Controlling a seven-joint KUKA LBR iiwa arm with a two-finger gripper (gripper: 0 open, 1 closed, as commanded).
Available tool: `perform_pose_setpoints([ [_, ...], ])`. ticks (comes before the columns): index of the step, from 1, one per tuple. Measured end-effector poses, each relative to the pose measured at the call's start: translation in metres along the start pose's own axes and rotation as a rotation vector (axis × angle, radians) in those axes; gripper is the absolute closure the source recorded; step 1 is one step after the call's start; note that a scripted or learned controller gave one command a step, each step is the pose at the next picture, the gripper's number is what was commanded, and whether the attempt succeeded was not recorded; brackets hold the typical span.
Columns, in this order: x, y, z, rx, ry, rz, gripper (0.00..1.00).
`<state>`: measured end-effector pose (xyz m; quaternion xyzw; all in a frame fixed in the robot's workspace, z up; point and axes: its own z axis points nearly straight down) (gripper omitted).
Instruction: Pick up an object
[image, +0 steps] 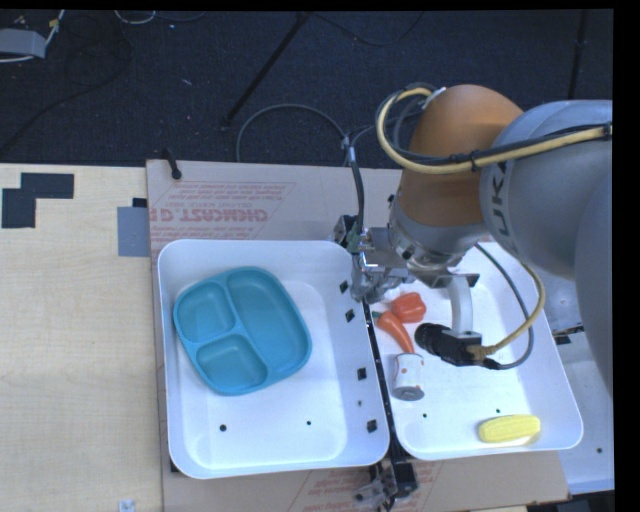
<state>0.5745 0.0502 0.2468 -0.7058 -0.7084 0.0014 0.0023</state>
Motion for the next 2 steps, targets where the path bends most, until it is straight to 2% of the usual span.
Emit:
perform_pose_setpoints([
  [1, 0.0575, -0.0103, 0.0035, 0.001, 0.0, -0.001, 1.0],
  [2, 0.0555, -0.01, 0.0033, 0.001, -0.001, 0.001, 0.0],
])
